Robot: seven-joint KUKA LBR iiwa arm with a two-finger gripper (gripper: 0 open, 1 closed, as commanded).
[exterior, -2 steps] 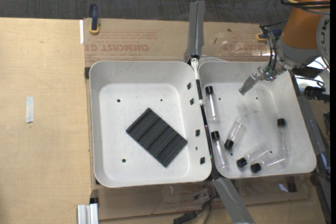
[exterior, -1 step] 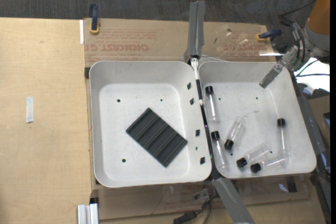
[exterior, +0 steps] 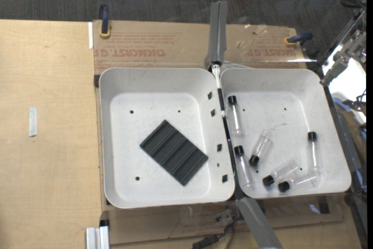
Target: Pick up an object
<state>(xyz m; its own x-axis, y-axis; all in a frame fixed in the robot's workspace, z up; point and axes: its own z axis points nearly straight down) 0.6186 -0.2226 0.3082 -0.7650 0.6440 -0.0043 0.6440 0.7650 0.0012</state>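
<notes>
White plastic bins, side by side on cardboard [exterior: 145, 46] over the table [exterior: 46, 183]. Found a black ribbed slab [exterior: 173, 152] lying askew in the left bin [exterior: 111, 125], well apart from every wall. Counted six clear tubes [exterior: 260, 148] with black caps in the right bin [exterior: 274, 81]: two hugging the dividing wall, one near the right wall, two close together by the near wall. Spotted the end effector [exterior: 348, 52] beyond that bin's far right corner, clear of everything; could not tell whether spread or closed.
</notes>
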